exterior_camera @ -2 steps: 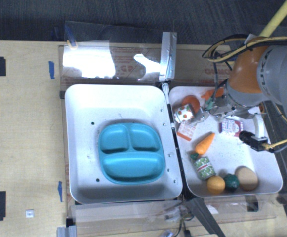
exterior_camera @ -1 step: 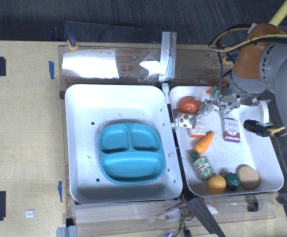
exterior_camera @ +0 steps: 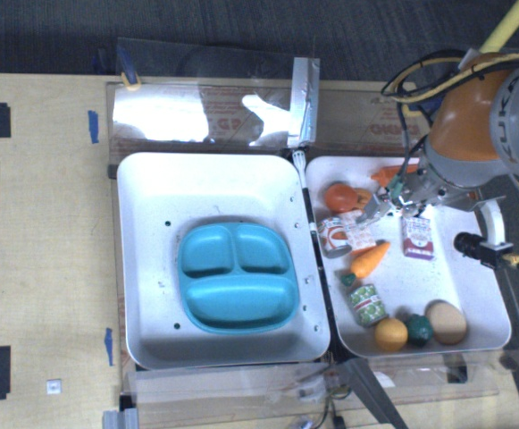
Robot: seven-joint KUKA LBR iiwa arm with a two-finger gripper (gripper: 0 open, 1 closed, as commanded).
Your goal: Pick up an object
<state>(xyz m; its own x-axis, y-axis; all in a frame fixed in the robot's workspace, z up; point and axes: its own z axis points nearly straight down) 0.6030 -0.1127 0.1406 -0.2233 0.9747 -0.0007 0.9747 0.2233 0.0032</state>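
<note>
Crowded as the right bin [exterior_camera: 473,329] was, your jaws [exterior_camera: 393,197], whose state I could not tell, risked nudging the orange toy [exterior_camera: 341,197] aside.

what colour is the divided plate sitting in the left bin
Light blue, a plastic three-compartment plate, plain with no pattern; the overhead camera view shows it clearly.
</note>
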